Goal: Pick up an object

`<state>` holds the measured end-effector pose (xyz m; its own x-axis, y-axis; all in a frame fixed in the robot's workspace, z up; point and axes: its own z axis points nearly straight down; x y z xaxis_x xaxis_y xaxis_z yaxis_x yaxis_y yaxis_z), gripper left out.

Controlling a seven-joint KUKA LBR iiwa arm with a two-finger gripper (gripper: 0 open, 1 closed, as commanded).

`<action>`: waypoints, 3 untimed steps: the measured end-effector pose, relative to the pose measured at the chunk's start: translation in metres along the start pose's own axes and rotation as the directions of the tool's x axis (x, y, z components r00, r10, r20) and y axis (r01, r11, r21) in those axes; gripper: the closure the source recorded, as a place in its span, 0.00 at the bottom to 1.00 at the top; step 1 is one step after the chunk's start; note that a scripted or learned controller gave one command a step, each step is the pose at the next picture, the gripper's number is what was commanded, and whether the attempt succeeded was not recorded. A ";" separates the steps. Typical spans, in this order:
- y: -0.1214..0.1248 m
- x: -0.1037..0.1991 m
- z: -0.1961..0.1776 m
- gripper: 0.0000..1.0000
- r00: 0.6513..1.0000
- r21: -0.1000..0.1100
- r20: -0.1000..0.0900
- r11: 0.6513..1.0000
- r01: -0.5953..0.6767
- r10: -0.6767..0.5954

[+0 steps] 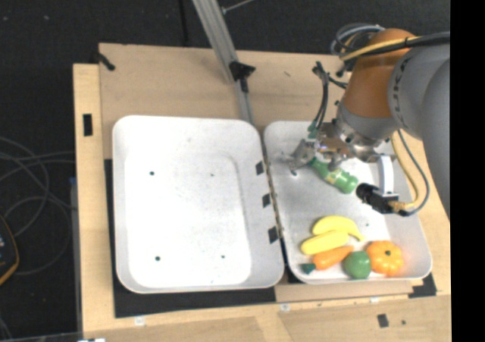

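Note:
My gripper (312, 152) hangs over the far part of the right bin (299, 204), under the arm's orange band. A green bottle-shaped toy (339, 177) lies just below and to the right of it, with one end tucked under the gripper body. Whether the gripper touches the toy cannot be made out. At the near end of the same bin lie a yellow banana (330, 233), an orange carrot (330, 258), a round green fruit (356, 265) and an orange pumpkin (386, 257), packed close together.
The left bin (186, 204) sits beside the right one, their rims meeting at a row of black clips. A slanted metal pole (216, 29) rises from the bench behind the bins. Cables loop around the wrist at the right bin's right rim.

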<state>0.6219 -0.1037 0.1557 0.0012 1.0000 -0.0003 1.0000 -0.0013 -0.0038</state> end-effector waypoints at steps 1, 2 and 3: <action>-0.001 -0.001 0.052 0.00 1.000 0.000 0.000 1.000 0.000 0.000; 0.001 -0.001 0.039 1.00 1.000 -0.006 -0.001 1.000 -0.001 0.001; -0.004 -0.001 -0.005 1.00 1.000 -0.008 0.000 1.000 0.000 0.000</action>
<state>0.6180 -0.1049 0.1608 0.0013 1.0000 0.0000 1.0000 -0.0013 0.0040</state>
